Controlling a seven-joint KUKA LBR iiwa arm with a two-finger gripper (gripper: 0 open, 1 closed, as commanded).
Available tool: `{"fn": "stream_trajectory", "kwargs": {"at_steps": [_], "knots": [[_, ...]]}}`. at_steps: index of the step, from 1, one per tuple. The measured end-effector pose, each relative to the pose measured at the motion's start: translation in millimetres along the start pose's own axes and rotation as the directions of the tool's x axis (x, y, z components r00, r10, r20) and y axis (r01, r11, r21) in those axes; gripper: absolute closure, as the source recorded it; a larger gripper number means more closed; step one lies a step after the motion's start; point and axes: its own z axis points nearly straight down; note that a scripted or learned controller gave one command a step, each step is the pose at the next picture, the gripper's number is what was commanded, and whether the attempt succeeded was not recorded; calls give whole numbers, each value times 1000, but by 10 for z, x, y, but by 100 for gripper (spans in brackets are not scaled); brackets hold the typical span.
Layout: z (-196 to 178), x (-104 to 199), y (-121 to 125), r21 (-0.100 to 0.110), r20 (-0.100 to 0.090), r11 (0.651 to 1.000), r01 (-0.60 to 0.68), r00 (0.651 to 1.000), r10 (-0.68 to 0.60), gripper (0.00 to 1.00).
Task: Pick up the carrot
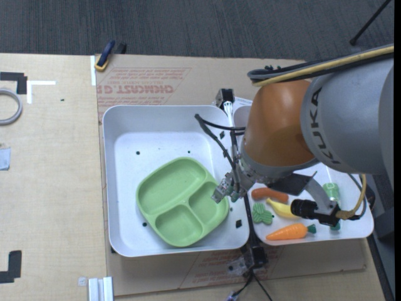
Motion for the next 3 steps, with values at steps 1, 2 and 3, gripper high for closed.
{"fn": "stream_trajectory", "kwargs": {"at_steps": [1, 2, 3], "knots": [[-358, -553, -379, -1, 3, 987, 161, 987, -161, 100], [-1082, -1161, -1048, -1, 3, 984, 181, 984, -181, 100], [0, -646, -576, 0, 0, 927, 374, 927, -374, 100]]}}
